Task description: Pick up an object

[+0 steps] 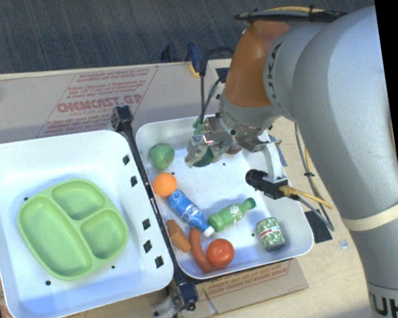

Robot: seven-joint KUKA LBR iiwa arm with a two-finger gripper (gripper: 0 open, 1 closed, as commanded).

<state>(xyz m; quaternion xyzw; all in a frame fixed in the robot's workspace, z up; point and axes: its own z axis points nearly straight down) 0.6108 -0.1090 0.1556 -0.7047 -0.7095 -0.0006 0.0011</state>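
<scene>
My gripper [203,149] hangs over the upper middle of the right bin [300,239], just right of a green round fruit [161,155]. Below that fruit lies an orange ball [164,184], then a blue bottle [189,211] on a slant. A green bottle [231,215] lies on its side near the bin's middle. Along the front edge sit a red tomato [220,251], two orange-brown sticks [187,241] and a small green-labelled can [270,233]. A dark blurred shape sits under the gripper tip; what it is cannot be made out.
The left bin [0,169] holds a light green divided plate [72,227]. A black divider with clips [144,200] runs between the bins. The grey arm with its orange band [258,57] covers the right bin's upper right corner. A black cable fitting [261,181] sticks out there.
</scene>
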